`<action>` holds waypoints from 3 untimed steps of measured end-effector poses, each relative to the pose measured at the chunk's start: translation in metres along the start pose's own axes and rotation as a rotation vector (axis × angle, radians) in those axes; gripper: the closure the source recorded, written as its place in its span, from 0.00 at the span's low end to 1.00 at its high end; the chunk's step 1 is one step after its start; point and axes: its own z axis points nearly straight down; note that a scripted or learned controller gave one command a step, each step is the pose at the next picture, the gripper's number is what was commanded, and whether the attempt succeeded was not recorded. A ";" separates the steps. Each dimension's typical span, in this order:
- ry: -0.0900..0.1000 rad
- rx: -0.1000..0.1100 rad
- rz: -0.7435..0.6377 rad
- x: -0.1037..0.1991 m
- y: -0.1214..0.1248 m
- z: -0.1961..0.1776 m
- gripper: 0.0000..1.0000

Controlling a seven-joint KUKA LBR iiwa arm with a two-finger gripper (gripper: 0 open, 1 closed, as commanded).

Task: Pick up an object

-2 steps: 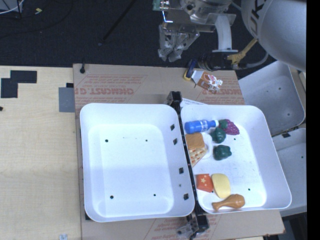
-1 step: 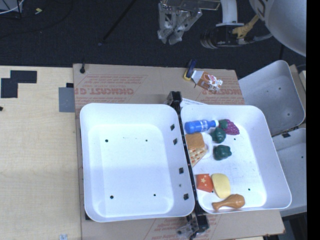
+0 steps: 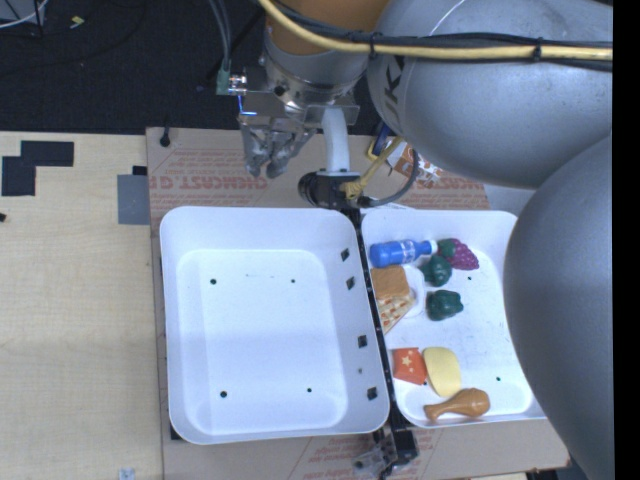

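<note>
My gripper (image 3: 272,158) hangs above the cardboard behind the left bin's (image 3: 172,318) back edge, shut with nothing between its fingers. The toys lie in the right bin (image 3: 492,348), well away from the gripper. They are a blue bottle (image 3: 400,252), purple grapes (image 3: 462,256), two dark green pieces (image 3: 436,268) (image 3: 444,305), a tan waffle-like slab (image 3: 390,296), a red-orange wedge (image 3: 408,365), a yellow lemon shape (image 3: 442,370) and a brown drumstick (image 3: 458,404).
The arm's large grey body (image 3: 500,78) overhangs the back right and covers the right bin's outer side. A yellow cable (image 3: 440,48) runs across it. A black fitting (image 3: 325,188) sits behind the divider between the bins. A wooden bench (image 3: 70,298) lies to the left.
</note>
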 end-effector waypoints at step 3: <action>-0.001 -0.008 -0.014 0.000 0.000 -0.040 1.00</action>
